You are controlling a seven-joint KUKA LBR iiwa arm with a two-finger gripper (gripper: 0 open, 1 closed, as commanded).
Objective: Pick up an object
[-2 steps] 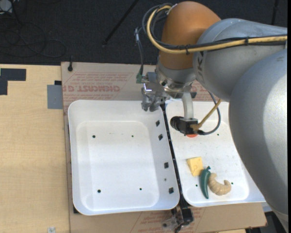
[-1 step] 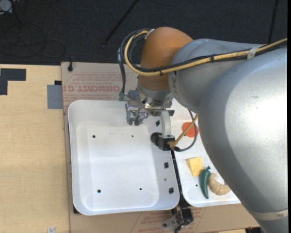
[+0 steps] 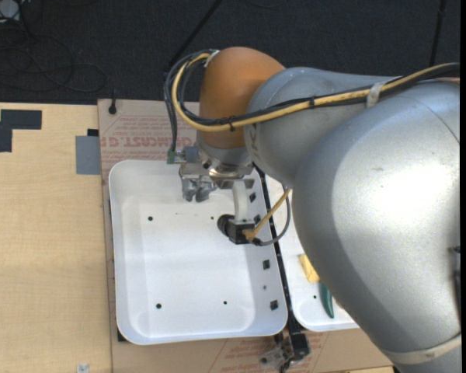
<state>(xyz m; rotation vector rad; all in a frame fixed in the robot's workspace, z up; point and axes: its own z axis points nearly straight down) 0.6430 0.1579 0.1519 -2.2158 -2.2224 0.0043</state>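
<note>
Objects on show are two small ones, both in the view-right bin; more on them last. Arm (image 3: 373,193) is biggest by far. Its grey bulk takes up the right side of the view & reaches in over the right bin, w/ an orange band (image 3: 229,84) above the wrist & a yellow cable run along it. Bench (image 3: 39,247) is pale wood, w/ a few dark & grey patches toward its far-left part. Cardboard sheet (image 3: 140,134) w/ red print lies under the bins. Left bin (image 3: 179,286) is white & shallow; its floor shows a few small dark dots. Right bin (image 3: 299,305) sits just beside the left one & is mostly hidden under the arm. Gripper (image 3: 196,193) points down over the far part of the left bin, near its far wall. Can't tell if the jaws are open or closed. Green object (image 3: 327,301) is slim & lies on the right bin's floor toward the near side, partly under the arm. Yellow object (image 3: 308,269) is a small flat piece just beyond the green one, near the edge next to the left bin. Both are well apart from the gripper.
</note>
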